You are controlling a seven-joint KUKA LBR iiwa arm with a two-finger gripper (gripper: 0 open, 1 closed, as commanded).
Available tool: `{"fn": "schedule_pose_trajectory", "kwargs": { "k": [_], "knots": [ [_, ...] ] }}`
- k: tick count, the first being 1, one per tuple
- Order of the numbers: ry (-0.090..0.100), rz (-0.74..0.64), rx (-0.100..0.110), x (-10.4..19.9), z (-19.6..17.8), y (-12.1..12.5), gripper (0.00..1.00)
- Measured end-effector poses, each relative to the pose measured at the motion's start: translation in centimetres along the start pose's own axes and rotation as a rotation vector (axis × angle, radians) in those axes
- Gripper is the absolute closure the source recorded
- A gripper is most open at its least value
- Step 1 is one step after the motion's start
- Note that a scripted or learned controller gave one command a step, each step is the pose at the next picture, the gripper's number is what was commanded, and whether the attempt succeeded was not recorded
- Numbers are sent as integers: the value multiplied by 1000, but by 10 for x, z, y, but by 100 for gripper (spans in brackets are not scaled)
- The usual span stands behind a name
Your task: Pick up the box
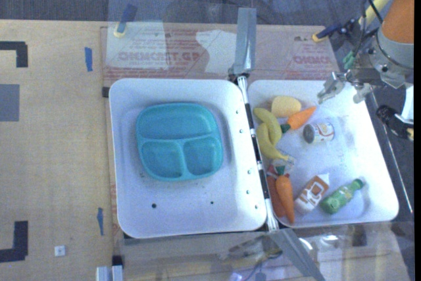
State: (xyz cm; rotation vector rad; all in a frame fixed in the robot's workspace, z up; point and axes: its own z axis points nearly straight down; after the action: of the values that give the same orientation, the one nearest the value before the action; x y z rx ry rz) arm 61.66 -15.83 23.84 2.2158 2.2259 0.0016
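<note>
Two white bins sit side by side on the bench. The left bin (125, 207) holds a teal divided tray (179, 141), roughly in its middle. The right bin (381, 201) holds the food items.

The box (312, 193), small, white and orange, lies tilted near the right bin's front edge, about midway along it. Just beside it toward the front right corner is a green bottle (341, 197), lying down, close to the box. On the box's other side, along the bin's left edge, a carrot (284, 197) lies lengthwise.

Further back: a banana (269, 135) by the left edge, a yellow lemon-like piece (286, 105) near the back left corner, a second carrot (300, 118) angled beside it, and a small white can (320, 133) on its side around the bin's middle.

The gripper (345, 89) hangs over the right bin's back right corner, well apart from the box. Its two fingers are spread apart, nothing between them. The arm's orange band (398, 16) shows above it at the right.
</note>
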Motion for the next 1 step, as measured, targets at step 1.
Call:
{"fn": "schedule_pose_trajectory", "kwargs": {
  "k": [1],
  "knots": [
    [0,87,0,-24,95,1,0]
  ]
}}
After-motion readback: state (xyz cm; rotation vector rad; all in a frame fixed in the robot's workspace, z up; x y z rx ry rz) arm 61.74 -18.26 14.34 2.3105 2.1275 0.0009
